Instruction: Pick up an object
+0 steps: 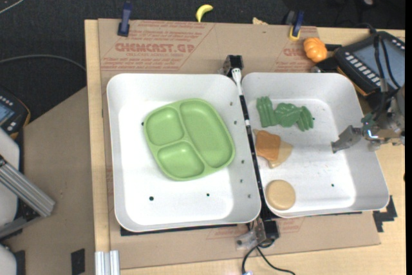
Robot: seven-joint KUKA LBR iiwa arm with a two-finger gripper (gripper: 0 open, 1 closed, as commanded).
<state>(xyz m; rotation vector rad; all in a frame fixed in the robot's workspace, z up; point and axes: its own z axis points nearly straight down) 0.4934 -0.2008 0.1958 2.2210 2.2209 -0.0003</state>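
Hand [347, 138] over rt bin [309, 82] (near green toy [284, 114])

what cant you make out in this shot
- Gripper, camera view: small and blurred at the right bin's edge; open or shut cannot be told.
- Arm: cut off by the right edge.
- Green toy: too small to identify.
- Yellow item behind the bench: too small to identify.

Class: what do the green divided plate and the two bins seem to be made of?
Green divided plate: probably moulded plastic, semi-gloss; uniform colour, soft highlights on its three compartments. Left bin and right bin: likely thin formed plastic, smooth white with rounded corners.
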